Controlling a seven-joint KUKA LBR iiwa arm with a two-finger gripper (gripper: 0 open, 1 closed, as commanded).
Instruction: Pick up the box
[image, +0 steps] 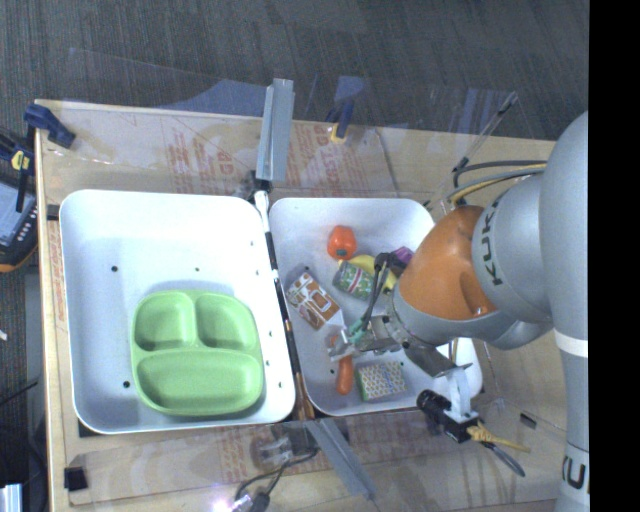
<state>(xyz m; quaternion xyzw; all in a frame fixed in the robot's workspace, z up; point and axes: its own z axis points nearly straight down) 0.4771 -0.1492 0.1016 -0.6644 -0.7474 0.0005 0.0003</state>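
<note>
Box (311, 298) lying free in right bin (300, 225), tool (352, 338) just beside it, finger spread unclear

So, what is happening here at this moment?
A grey and orange robot arm reaches from the right into the right bin, which holds a small patterned box, an orange object, a green can and other items. Its gripper is low beside the box, which lies on the bin floor. The left bin holds a green divided tray.

wooden bench (150, 150) carries two white bins: left bin (85, 300), right bin (300, 225), side by side.
</note>
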